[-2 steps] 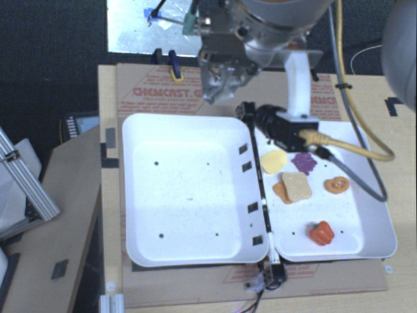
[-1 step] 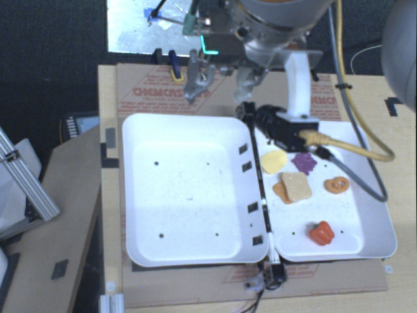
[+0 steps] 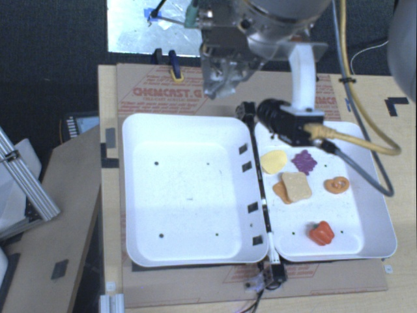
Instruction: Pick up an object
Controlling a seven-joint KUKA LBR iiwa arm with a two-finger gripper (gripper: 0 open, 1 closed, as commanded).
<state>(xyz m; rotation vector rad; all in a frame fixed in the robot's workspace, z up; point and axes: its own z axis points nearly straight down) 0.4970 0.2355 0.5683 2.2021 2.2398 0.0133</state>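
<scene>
The right bin (image 3: 371,220) holds several small toy foods: a yellow piece (image 3: 273,161), a purple cluster (image 3: 303,161), a tan toast slice (image 3: 296,187) lying on an orange piece, an orange pretzel-like ring (image 3: 337,185) and a red pepper (image 3: 321,233). My gripper (image 3: 222,77) hangs high above the bench, over the cardboard behind the left bin's far edge. It looks large and blurred, and nothing shows between its fingers.
The left bin (image 3: 189,194) sits beside the right one, joined by a black hinge strip (image 3: 257,188). A black camera mount (image 3: 287,124) with yellow and grey cables overhangs the right bin's far edge. A blue-yellow clamp (image 3: 174,67) sits at the back.
</scene>
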